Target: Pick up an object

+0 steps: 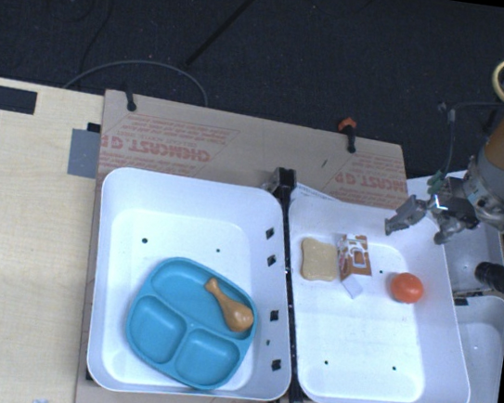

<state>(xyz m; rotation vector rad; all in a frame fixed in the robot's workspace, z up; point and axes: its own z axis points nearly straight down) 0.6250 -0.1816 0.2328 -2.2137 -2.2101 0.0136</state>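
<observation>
Objects still all lie in the bins; nothing is lifted, so the pick is not yet begun as far as I can judge.

Nearest me, left bin [131, 197]: blue tray [170, 339] with three compartments, a drumstick [229, 307] lying across its upper compartment.

Right bin [366, 377]: bread slice [319, 261] near the divider, packet [353, 257] touching it on the right, tomato [406, 287] apart from both, towards the right wall.

Farther back, gripper [427, 218] hangs over the bin's far right corner, jaws apart with nothing between them (tomato looks the closest candidate, though which object is meant I cannot tell). Left to do: descend, close, lift.

Writing: the cardboard [241, 152] under the bins carries red print, upside down from here, reading roughly "CHEMCAST GP". Packet label too small to read.
</observation>
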